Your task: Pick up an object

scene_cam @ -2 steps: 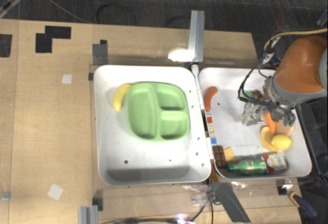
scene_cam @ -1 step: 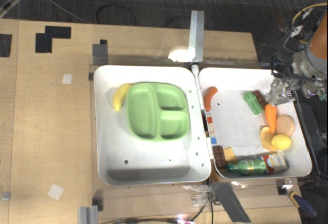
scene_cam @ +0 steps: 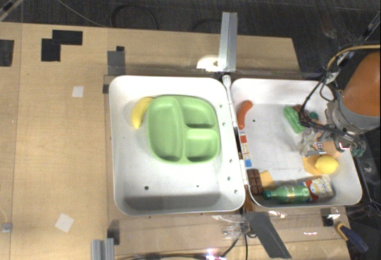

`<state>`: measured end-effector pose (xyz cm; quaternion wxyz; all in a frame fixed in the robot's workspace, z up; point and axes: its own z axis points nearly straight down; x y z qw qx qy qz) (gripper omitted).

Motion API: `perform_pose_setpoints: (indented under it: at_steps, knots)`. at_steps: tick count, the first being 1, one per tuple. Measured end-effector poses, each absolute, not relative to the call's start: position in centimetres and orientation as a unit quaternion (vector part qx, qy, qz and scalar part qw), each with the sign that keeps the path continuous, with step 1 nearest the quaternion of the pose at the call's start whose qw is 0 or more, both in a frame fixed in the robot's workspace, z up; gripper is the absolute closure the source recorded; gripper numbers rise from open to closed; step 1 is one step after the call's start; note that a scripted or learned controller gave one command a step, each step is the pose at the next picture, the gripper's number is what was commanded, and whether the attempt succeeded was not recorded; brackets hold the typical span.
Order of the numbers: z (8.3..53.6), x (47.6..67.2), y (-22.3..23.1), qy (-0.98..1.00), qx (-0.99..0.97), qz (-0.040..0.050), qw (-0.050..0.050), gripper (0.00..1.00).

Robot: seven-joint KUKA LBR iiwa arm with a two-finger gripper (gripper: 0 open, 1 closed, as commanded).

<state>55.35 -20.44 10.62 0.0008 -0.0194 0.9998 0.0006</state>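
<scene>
Down near the right bin's right edge, the gripper sits low among the clutter, but whether it has closed on anything cannot be told from this slant. A lemon lies just beside it toward the front edge, a green piece just behind. Nothing looks lifted, so the pick seems not yet done. A bottle lies along the front edge; the left bin holds a green tray and banana.

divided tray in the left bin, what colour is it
Light green tray, seen in the camera view.
</scene>
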Motion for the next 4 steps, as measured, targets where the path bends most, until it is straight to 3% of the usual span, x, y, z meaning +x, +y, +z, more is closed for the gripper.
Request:
perform_pose_setpoints:
  at_steps: [1,2,3,4]
  knots:
    - [11.0,55.6,-20.5,1.0,-0.02,-0.0007,0.004,0.0]
    - [8.9,58.7,-20.5,1.0,-0.024,-0.0015,0.007,0.0]
    - [9.0,54.1,-20.6,1.0,-0.001,-0.0015,0.007,0.0]
    - [10.5,54.7,-20.5,1.0,-0.005,-0.004,0.016,1.0]
